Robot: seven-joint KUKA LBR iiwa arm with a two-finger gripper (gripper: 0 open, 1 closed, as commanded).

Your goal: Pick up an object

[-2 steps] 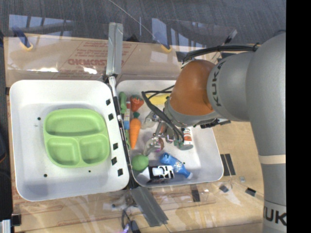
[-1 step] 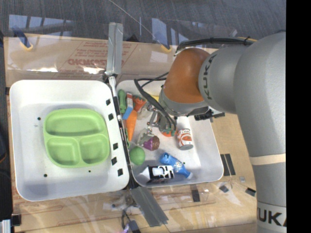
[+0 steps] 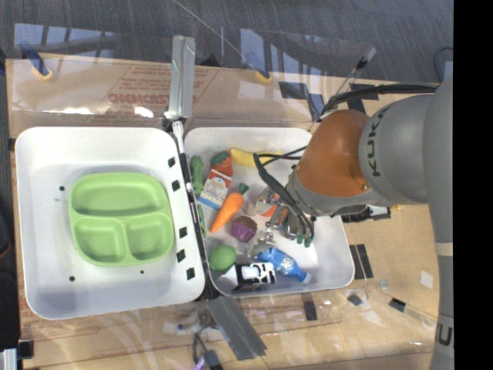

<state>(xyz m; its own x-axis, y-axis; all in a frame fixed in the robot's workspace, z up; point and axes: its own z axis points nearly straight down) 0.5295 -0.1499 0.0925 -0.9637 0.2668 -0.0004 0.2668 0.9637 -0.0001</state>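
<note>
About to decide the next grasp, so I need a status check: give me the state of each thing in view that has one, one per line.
gripper: low in the right bin, fingers hard to read.
green tray: upright in the left bin, its compartments bare.
carrot: lying tilted, free of the gripper.
purple item: resting on the bin floor beside the gripper.
green ball: resting near the front wall.
blue bottle: lying on its side.
right bin: holding the clutter.

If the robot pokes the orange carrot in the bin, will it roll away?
Probably only a little. The carrot is tapered, so it would likely swing in a curve rather than roll straight. It also lies packed among other toys, such as the purple piece beside its tip, which should stop it quickly. It looks like smooth plastic, so it may be light and slippery.
</note>
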